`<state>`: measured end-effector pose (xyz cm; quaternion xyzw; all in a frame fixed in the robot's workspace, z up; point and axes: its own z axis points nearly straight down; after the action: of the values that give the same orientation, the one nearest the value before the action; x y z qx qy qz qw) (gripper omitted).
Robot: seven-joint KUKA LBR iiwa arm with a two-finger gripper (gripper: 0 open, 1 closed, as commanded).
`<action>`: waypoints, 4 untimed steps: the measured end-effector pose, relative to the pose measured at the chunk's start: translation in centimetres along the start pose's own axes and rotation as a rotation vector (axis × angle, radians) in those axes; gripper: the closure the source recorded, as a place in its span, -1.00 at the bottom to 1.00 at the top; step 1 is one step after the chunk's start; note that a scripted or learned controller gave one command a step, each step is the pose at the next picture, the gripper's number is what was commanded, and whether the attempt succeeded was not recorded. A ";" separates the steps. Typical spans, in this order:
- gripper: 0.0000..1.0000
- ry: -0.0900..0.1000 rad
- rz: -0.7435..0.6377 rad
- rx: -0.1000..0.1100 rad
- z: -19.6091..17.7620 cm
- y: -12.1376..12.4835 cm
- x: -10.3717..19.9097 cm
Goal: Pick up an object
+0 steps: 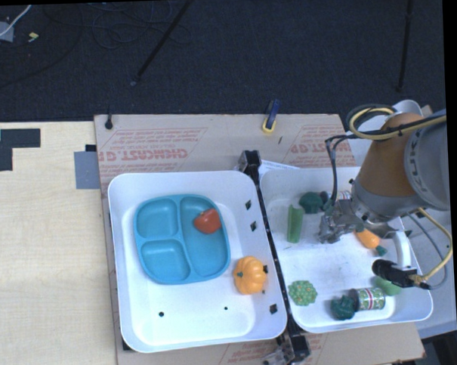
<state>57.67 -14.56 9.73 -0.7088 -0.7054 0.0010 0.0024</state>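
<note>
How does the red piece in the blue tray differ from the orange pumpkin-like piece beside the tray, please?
The red piece is red-orange and smooth; the pumpkin is yellow-orange, ribbed, with a small stem. The red piece lies in the tray's upper right compartment; the pumpkin rests on the left bin's floor, outside the tray by its lower right corner. The pumpkin looks somewhat larger. Both are small, rounded and in the left bin.

The light wooden desk (42, 246) fills the left of the frame. A brown cardboard sheet (181, 146) lies on it in the middle. Two shallow white bins sit side by side on the cardboard, the left bin (136, 318) touching the right bin (325, 321).
</note>
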 end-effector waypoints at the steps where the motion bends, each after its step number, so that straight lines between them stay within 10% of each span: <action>1: 1.00 -0.003 -0.005 -0.008 -5.6 1.0 -0.2; 3: 1.00 -0.002 -0.006 -0.006 -13.2 1.9 -0.8; 4: 1.00 0.000 -0.008 -0.001 -13.7 1.1 5.0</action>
<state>58.90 -9.62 23.39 -0.7059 -0.7083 0.0006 0.0019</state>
